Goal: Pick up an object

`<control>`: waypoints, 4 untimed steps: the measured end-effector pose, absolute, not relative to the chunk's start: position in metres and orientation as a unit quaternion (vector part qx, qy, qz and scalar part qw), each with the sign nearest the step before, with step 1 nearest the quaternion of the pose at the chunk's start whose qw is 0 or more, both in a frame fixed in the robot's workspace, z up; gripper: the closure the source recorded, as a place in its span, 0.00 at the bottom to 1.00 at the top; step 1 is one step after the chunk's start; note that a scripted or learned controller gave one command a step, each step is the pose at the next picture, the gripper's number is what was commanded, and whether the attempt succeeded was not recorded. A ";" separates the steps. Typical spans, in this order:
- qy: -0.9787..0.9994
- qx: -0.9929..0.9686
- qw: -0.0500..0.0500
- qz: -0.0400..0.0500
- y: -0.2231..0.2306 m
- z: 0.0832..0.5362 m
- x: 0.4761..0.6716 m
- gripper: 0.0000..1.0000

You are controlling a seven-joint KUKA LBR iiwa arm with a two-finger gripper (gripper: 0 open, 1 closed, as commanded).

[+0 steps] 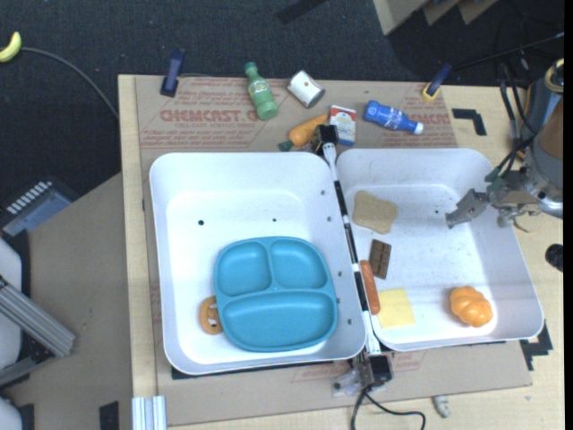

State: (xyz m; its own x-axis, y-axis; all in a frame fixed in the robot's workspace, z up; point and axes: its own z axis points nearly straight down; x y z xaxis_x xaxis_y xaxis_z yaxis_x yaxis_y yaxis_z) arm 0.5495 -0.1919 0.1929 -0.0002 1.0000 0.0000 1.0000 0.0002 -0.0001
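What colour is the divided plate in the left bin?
The divided plate is light blue, seen best in the camera view.

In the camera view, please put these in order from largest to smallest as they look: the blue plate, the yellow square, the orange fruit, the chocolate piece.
1. blue plate
2. yellow square and orange fruit, which look too alike to rank
3. chocolate piece

Grey metal hand (467,211), thin pointed fingers, dark cables trailing — silvery grey wrist housing

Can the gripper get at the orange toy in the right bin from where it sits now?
Probably yes. The orange toy lies by itself on the bin floor, apart from the yellow square, and the gripper sits over the same bin.
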 end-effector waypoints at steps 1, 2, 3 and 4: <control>-0.708 -0.707 0.001 0.000 -0.154 0.126 0.598 0.00; -0.707 -0.707 -0.001 -0.001 -0.095 0.089 0.547 0.00; -0.707 -0.707 -0.001 -0.001 -0.094 0.087 0.547 0.00; -0.707 -0.707 -0.001 -0.002 -0.098 0.087 0.556 0.00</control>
